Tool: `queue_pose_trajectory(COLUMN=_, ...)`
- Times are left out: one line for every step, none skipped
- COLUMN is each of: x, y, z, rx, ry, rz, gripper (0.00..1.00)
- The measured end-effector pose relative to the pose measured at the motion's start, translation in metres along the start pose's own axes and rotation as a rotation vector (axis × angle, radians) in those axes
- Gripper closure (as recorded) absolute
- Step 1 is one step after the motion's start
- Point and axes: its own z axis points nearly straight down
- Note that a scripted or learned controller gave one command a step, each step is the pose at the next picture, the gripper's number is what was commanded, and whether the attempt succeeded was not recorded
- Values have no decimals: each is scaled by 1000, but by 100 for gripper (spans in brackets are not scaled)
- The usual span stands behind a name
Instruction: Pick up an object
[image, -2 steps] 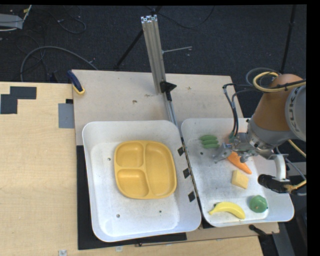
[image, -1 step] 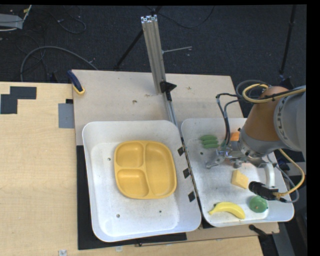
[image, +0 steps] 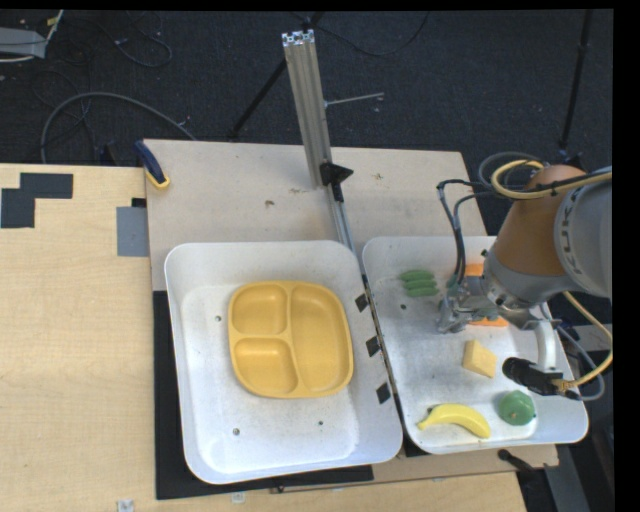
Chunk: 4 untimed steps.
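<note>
My gripper (image: 452, 318) hangs low over the middle of the right bin (image: 420, 385), its tips close to the bin floor. An orange piece (image: 487, 322) lies just right of it, partly hidden by the wrist. A green ridged item (image: 418, 283) sits up and left of the gripper. A yellow wedge (image: 479, 359) lies below and right of it. Along the bin's front edge rest a yellow banana (image: 455, 420) and a round green fruit (image: 516, 408). I see nothing between the fingers.
The left bin (image: 190, 400) holds a yellow divided plate (image: 290, 337). A grey metal post (image: 310, 110) rises behind the bins. Black clips (image: 372, 345) line the divide between the two bins.
</note>
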Motion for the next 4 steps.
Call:
queue_pose_trajectory(x=0, y=7, z=-61, rx=0, ry=0, rz=-5, gripper=100)
queue_pose_trajectory(x=-7, y=12, z=-106, rx=1, ry=0, rz=-5, gripper=100)
queue_pose_trajectory(x=-8, y=12, z=-141, rx=2, ry=1, rz=-6, gripper=100)
queue_pose_trajectory(x=52, y=-3, z=-141, rx=6, ry=3, rz=-9, gripper=100)
